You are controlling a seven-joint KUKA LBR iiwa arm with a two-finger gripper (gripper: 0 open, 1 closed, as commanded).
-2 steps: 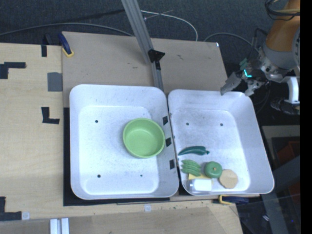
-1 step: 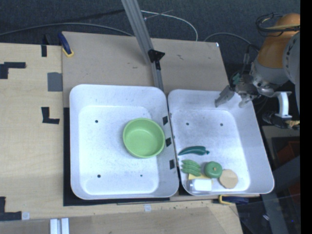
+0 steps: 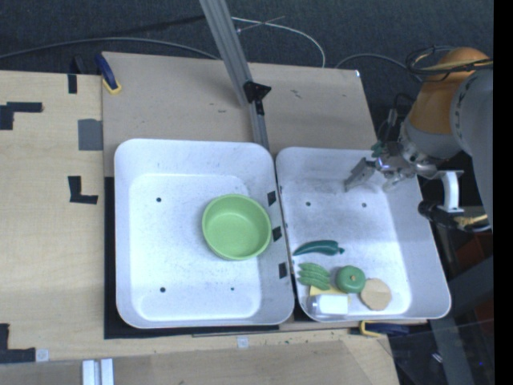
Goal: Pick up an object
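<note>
A robotics lab or test cell is shown. A pale plywood bench [image 3: 48,215] is marked with strips of black tape [image 3: 78,192] and carries two shallow white plastic bins [image 3: 128,215] set side by side. A grey industrial arm with an orange band [image 3: 449,95] is mounted at the right. Loose thin cables [image 3: 272,30] are laid over the dark carpeted floor [image 3: 96,14], and a slanted grey metal pole [image 3: 228,46] is fixed above the bench.
</note>
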